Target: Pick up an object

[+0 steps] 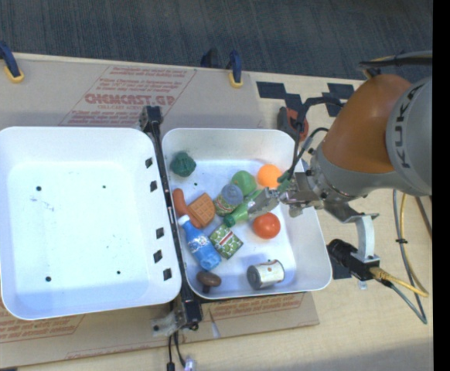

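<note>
nearest the camera, a silver can [265, 274] lies in the right bin [311, 269], with a red ball [267, 226] just beyond it. my claw [267, 200] hovers between that ball and the orange ball [269, 176]; open or closed, i can't tell.

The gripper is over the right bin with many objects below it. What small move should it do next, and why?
Probably a short descent. The gripper sits low over the right bin, between the orange ball and the red ball, near a green object. No object shows between its fingers, so nothing is grasped yet.
</note>
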Motion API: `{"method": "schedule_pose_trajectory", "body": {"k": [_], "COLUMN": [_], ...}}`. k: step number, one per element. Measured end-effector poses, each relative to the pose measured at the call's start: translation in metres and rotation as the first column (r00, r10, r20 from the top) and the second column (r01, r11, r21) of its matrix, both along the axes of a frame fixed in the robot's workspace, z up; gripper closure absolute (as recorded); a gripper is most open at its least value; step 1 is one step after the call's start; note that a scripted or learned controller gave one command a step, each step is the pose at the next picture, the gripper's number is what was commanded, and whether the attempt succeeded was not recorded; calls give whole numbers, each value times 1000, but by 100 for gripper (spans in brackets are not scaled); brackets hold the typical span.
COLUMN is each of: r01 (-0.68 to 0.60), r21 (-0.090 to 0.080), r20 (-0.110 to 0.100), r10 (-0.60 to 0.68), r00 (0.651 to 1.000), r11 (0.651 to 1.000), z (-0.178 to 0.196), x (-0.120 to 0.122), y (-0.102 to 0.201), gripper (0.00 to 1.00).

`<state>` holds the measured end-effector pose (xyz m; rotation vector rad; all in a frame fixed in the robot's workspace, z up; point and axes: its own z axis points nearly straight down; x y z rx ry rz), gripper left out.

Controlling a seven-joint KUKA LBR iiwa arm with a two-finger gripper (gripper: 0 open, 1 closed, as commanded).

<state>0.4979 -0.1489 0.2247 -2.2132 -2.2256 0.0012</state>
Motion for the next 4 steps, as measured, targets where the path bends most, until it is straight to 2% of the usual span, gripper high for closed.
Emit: {"method": "schedule_pose_trajectory", "body": {"k": [1, 2, 3, 4], "r01": [-1, -1, 1, -3], "r21": [-8, -1, -1, -2], "r20": [14, 2, 2, 2], "r10": [1, 1, -1, 3], "r00": [1000, 1000, 1000, 1000], "r11": [1000, 1000, 1000, 1000], "z": [-113, -133, -132, -122], "x": [70, -21, 31, 32], "y": [-1, -2, -62, -62], "gripper": [0, 0, 0, 100]}}
